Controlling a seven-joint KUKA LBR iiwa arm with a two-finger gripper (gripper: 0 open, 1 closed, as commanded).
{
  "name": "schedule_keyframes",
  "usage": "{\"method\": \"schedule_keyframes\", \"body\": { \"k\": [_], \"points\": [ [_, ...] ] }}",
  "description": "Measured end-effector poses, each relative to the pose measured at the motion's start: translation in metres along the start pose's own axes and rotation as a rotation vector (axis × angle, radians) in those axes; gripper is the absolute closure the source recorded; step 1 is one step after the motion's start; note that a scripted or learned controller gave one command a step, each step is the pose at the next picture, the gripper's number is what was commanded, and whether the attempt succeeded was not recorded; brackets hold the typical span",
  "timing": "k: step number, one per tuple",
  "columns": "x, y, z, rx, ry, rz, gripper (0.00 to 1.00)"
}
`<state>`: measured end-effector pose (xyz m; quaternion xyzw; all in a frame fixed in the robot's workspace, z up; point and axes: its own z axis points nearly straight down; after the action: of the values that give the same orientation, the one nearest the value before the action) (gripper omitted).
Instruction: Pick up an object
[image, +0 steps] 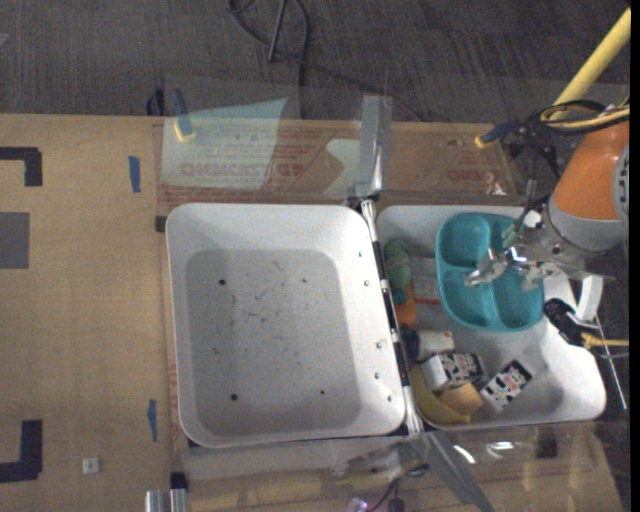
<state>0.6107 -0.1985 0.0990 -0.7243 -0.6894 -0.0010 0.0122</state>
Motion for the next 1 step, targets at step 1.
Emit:
{"method": "schedule_keyframes", "body": {
  "k": [1],
  "points": [
    [-0.0007, 0.0353, 0.0019, 0.129, 0.016, 0.138, 0.0]
  ]
}}
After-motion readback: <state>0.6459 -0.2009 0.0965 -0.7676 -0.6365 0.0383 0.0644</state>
